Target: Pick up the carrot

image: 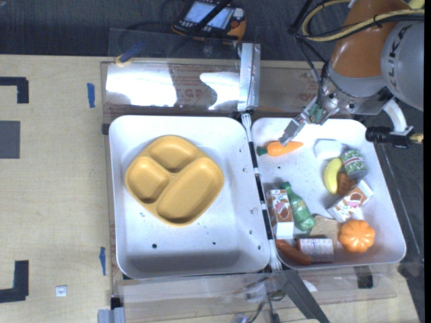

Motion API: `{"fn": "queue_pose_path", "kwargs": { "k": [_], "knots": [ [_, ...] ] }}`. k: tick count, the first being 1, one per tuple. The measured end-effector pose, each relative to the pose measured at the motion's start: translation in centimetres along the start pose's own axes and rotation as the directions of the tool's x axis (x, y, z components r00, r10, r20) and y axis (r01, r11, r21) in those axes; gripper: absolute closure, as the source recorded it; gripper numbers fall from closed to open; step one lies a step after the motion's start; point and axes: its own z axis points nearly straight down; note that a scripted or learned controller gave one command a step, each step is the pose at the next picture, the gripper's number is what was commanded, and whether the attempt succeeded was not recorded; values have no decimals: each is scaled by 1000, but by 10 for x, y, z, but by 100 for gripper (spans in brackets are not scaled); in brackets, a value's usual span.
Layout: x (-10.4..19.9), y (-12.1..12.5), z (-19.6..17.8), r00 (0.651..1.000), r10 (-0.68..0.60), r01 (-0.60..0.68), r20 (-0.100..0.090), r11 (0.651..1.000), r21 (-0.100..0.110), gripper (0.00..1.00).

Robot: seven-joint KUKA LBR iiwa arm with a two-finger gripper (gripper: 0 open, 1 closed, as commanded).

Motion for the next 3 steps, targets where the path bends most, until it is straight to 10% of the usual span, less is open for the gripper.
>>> {"fn": "queue_pose_path", "kwargs": {
  "k": [1,2,3],
  "knots": [
    [-21,-22,99,998,64,-63,-17,998,20,0],
    [-22,-21,90,998,63,-63,-10,998,13,100],
    [18,13,0,981,196,-196,-1,981,2,100]
  ]
}}
